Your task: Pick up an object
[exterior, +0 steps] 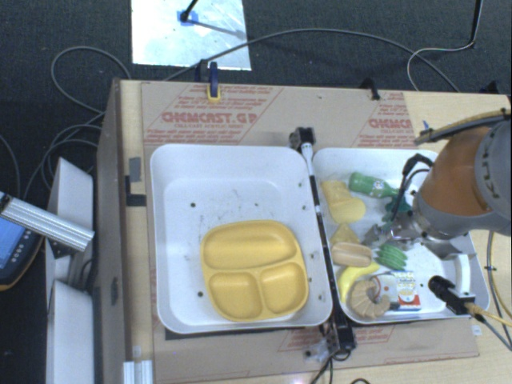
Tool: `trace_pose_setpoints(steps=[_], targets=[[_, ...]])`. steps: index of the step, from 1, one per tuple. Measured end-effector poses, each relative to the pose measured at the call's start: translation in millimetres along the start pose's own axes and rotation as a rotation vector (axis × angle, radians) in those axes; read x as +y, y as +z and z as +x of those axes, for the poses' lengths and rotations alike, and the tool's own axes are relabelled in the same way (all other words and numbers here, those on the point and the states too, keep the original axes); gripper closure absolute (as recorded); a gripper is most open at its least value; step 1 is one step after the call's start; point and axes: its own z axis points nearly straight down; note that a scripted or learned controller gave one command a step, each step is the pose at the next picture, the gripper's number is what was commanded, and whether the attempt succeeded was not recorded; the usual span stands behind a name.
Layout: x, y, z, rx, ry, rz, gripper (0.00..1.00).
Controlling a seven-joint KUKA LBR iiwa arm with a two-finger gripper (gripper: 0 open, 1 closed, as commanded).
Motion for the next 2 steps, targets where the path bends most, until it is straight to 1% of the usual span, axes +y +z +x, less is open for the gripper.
trace_pose_setpoints(steps=[1,2], targets=[[1.4,-11.1,-0.4,-0.001,0.000,-0.004,1.00],[1.6,-12.2,-5.2,-0.010,0.003,-0.009,0.00]])
